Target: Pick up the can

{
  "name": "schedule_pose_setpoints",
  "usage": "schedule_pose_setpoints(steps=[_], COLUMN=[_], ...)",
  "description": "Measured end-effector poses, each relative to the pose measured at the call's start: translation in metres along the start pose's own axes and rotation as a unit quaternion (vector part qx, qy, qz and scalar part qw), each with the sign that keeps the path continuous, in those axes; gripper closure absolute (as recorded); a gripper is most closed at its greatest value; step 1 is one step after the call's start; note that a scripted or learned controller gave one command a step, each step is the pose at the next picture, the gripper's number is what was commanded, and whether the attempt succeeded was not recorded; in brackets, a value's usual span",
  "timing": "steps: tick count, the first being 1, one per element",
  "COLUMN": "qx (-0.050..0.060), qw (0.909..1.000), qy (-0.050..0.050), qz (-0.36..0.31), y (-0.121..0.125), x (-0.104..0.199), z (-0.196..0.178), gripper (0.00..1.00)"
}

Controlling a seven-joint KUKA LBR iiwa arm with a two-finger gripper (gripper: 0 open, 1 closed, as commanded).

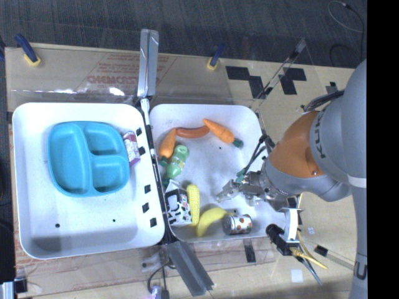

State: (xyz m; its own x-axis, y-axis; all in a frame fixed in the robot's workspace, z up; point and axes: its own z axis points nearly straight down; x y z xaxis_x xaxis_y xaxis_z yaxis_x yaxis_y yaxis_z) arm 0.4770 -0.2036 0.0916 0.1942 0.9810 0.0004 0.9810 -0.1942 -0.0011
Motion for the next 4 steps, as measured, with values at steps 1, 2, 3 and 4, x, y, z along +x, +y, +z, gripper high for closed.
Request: schedule_pose_setpoints(steps=[1,2,3,4], qx=[-0.002,0.000,0.000,0.000], qw=[0.9988,0.9990,0.9997,0.9998], qy=[-0.001,0.000,0.000,0.000], qz=[0.049,0.045,0.026,0.018], y=[-0.0001,-0.0015,-0.0006,-0.0007], x=[-0.0015,0.0031,0.0015,0.0022], z=[-0.0001,0.0002,0.0002,0.0003], gripper=[0.00,0.00,0.00,0.00])
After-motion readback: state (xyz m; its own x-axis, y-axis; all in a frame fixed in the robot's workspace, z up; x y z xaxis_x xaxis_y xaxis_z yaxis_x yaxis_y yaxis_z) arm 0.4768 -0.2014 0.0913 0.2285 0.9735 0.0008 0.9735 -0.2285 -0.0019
